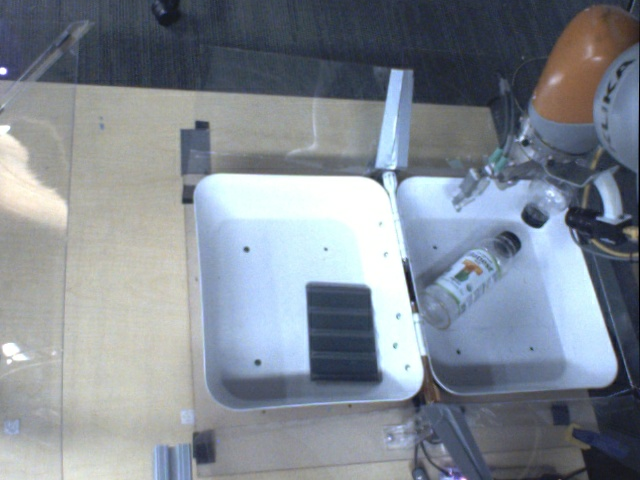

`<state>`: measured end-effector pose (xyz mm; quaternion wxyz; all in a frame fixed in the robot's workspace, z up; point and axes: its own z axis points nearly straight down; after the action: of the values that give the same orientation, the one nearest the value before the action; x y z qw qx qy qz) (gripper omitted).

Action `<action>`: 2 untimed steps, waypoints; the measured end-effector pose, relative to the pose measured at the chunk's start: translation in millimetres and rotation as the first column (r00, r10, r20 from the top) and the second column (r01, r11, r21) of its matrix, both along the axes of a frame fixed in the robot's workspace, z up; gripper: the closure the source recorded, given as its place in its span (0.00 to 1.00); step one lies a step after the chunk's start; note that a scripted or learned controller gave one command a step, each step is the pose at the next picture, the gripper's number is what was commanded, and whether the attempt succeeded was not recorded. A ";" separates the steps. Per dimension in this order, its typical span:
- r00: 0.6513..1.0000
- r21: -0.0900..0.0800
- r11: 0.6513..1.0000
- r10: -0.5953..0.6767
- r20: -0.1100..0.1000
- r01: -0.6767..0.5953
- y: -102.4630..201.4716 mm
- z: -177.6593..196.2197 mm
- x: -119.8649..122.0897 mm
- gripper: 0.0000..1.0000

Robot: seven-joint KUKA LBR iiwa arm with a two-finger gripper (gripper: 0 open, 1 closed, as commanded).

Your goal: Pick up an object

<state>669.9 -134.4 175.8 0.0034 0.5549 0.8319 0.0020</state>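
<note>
Arm (590,73): grey casing with a rounded, glossy orange band (578,63) above the wrist, and a white panel at the right edge bearing part of a dark marking. Black cables (600,226) run beside the wrist; gripper (478,183) is slim, silver-grey metal with a small dark round part just beside it

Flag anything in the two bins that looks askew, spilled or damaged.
Only the bottle in the right bin: it lies on its side, slanted, cap toward the arm. No spill is visible. The black ridged block lies flat and square in the left bin.
</note>
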 end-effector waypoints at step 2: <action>0.994 -0.001 0.994 0.108 0.003 -0.108 -47.1 -87.3 -42.6 0.00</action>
<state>627.3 -181.5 88.5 0.0049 0.5093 0.8606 0.0029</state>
